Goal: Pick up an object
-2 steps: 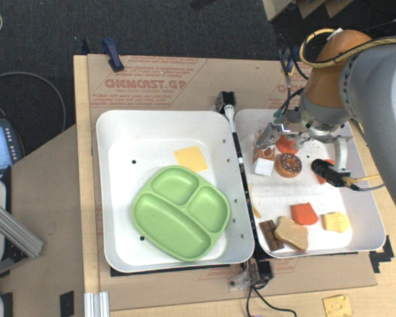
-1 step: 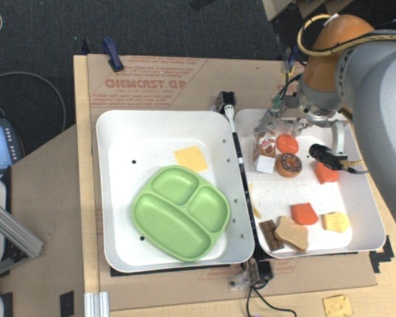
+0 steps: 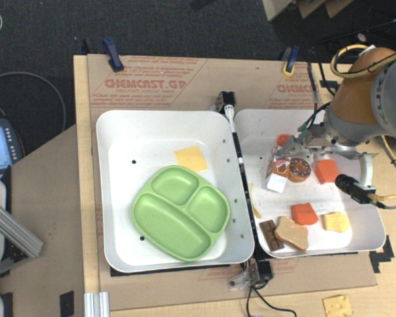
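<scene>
The bench (image 3: 152, 78) carries two shallow white bins side by side. The left bin (image 3: 119, 127) holds a green divided plate (image 3: 180, 211) with three compartments, lying flat toward the near side, and a flat yellow square (image 3: 191, 158) just beyond its far rim, apart from it. The right bin (image 3: 369, 240) holds the loose items. A clear packet with a dark round item inside (image 3: 292, 168) lies near the bin's middle, with a small white block (image 3: 276, 183) touching its near-left corner. An orange block (image 3: 326, 171) sits just to the right of the packet. A small orange piece (image 3: 283, 139) lies toward the far side. Along the near side sit an orange-red block (image 3: 303, 214), a yellow ridged piece (image 3: 336, 222) beside it, a tan bread-shaped piece (image 3: 293, 233) and a dark brown bar (image 3: 270, 235) touching the tan piece's left side. The arm (image 3: 366, 101) enters from the right, orange band uppermost, and the gripper (image 3: 302, 145) stands over the far end of the clear packet. Whether it is spread or closed cannot be told from this angle, and no object is visibly gripped.
</scene>
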You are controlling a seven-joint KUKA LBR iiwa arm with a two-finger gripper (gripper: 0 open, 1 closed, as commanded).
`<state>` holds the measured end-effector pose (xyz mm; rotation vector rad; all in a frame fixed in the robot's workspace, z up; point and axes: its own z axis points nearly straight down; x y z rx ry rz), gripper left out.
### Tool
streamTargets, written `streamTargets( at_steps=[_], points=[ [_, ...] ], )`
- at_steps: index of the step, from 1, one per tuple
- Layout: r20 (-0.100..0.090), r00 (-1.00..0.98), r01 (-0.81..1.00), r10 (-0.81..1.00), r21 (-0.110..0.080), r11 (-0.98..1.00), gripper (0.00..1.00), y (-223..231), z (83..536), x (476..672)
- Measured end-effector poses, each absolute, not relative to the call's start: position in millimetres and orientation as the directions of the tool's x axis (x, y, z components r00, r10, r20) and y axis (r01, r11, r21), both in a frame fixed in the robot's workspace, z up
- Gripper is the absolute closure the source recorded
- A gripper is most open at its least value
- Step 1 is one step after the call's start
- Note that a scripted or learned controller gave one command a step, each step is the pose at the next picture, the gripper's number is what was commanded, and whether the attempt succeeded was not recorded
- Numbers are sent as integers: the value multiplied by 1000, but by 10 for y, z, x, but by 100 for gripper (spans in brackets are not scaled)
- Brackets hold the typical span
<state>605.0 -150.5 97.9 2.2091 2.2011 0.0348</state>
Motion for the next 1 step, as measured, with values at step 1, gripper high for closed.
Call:
streamTargets(
  at_steps=[1],
  points=[
    [-8,-5,1000,1000,20,5,0,-979,983,6678]
  ],
)
